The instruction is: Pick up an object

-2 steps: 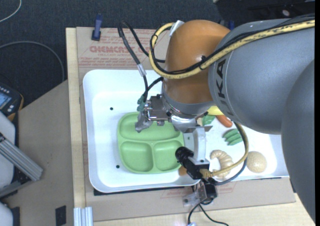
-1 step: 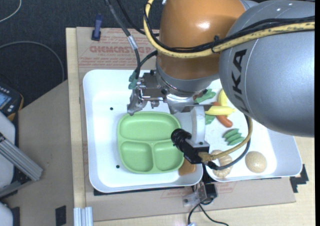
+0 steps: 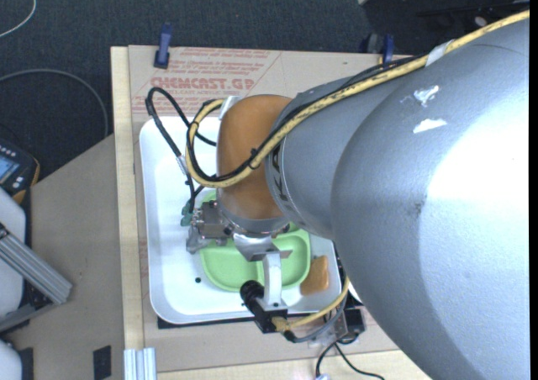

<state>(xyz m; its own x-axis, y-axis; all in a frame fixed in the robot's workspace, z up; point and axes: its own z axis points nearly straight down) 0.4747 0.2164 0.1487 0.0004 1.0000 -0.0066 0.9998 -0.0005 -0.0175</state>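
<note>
The arm [image 3: 403, 160] reaches in from the right and takes up most of the view, a broad smooth grey cylinder with glossy highlights, narrowing to a rounded orange band [image 3: 248, 147] above the wrist. Yellow-and-black cabling [image 3: 202, 147] loops around the orange band and runs along the arm's upper edge.

Below the band, the metal wrist and gripper [image 3: 252, 244] point down into the left white bin [image 3: 164, 227], a shallow tray with rounded corners and a smooth raised rim. Whether the gripper is spread or closed cannot be told from here, since the wrist hardware hides its tips.

Directly under the gripper lies a pale green plastic dish [image 3: 223, 273], smooth and rounded with a low lip; its upper part is covered by the wrist. Just to the right of the dish, near the bin's right wall, sits a small orange-brown object [image 3: 316, 276], matte and soft-edged, partly hidden by the arm. A tiny dark speck [image 3: 198, 280] rests on the bin floor left of the dish.

The bin's left half is bare white floor, giving open room toward the left wall and near corner. The right side is crowded by the arm and a black fitting [image 3: 262, 307] hanging over the near rim.

The bin stands on a light wooden tabletop [image 3: 134, 303] with printed cardboard [image 3: 206, 71] at the far end, held by blue clamps [image 3: 162, 46].
</note>
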